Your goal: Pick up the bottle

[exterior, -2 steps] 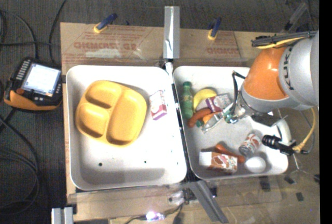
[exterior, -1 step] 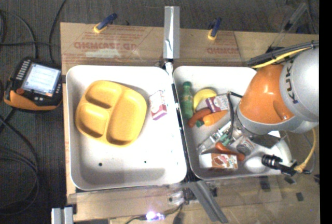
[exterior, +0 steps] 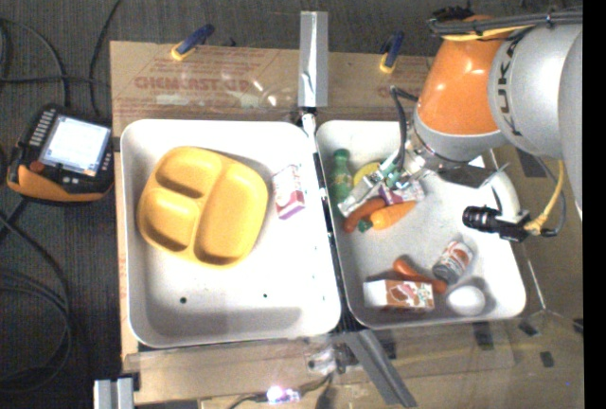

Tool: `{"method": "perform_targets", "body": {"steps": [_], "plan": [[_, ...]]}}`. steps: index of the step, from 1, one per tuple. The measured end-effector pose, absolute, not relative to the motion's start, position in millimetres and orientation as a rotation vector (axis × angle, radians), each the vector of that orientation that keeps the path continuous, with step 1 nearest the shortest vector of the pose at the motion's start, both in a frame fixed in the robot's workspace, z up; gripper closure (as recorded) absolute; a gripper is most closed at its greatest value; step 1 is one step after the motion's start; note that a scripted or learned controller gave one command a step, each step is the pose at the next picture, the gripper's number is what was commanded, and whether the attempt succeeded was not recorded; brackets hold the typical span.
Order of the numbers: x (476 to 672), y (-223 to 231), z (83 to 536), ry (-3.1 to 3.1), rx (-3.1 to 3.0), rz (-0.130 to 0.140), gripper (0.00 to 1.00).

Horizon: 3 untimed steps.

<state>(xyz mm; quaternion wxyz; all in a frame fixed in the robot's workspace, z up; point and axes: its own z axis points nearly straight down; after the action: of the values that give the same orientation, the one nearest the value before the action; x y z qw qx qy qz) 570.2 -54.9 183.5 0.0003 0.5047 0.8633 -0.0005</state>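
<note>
A green bottle point(exterior: 339, 176) with a dark cap lies along the left wall of the right bin point(exterior: 507, 303), cap pointing toward the back. My gripper point(exterior: 396, 178) hangs low over the middle of the same bin. It is a short way to the right of the bottle, among a yellow item point(exterior: 365, 174) and an orange carrot point(exterior: 390, 216). The grey and orange wrist point(exterior: 464, 99) hides what lies behind the gripper. Nothing shows that the bottle is held.
The right bin also holds a red sausage point(exterior: 415, 269), a tin can point(exterior: 453, 259), a juice carton point(exterior: 400, 294) and a white egg point(exterior: 465, 300). In the left bin point(exterior: 227, 317) sit a yellow divided plate point(exterior: 203, 204) and a small pink carton point(exterior: 290, 190).
</note>
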Motion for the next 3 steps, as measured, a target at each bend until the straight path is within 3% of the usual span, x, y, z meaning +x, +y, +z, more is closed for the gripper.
{"method": "perform_targets", "body": {"steps": [1, 2, 3], "plan": [[547.7, -121, 109, 2.664, 1.668, -0.005, 0.00], [531.4, -108, 90, 2.583, 1.757, 0.003, 0.00], [532.9, -107, 100, 2.582, 1.756, 0.008, 1.00]]}}
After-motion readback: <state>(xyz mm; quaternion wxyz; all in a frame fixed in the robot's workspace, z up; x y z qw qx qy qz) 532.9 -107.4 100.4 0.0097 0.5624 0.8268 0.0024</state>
